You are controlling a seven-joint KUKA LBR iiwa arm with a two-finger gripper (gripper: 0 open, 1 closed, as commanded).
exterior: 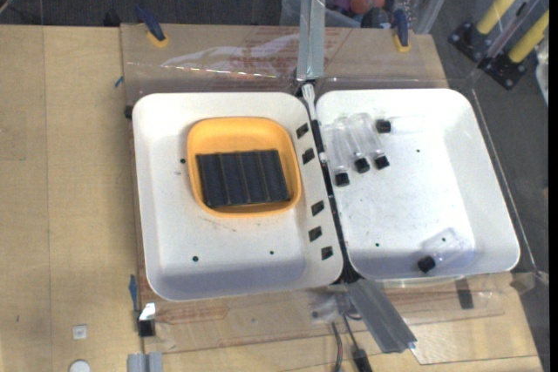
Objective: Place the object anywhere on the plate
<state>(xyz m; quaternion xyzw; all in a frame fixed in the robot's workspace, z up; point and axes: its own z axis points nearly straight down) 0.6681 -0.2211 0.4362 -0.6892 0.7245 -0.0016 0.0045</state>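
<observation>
Camera view: clear, black-capped vials (357, 144) look light, slippery, fragile; grasp mid-body, then carry to orange plate (243, 132). Jaws' state: cannot tell.

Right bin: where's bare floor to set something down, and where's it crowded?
Free: the right bin centre and far-right floor, between the cluster of clear black-capped vials at upper left and the lone vial near the front-right corner. Crowded: upper left by the divider.

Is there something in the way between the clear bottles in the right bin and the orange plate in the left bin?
Only the raised rims where the two bins meet, between the bottles and the plate. A black ridged block already covers most of the plate, leaving mainly its edges free. One more bottle lies near the right bin's front corner.
</observation>
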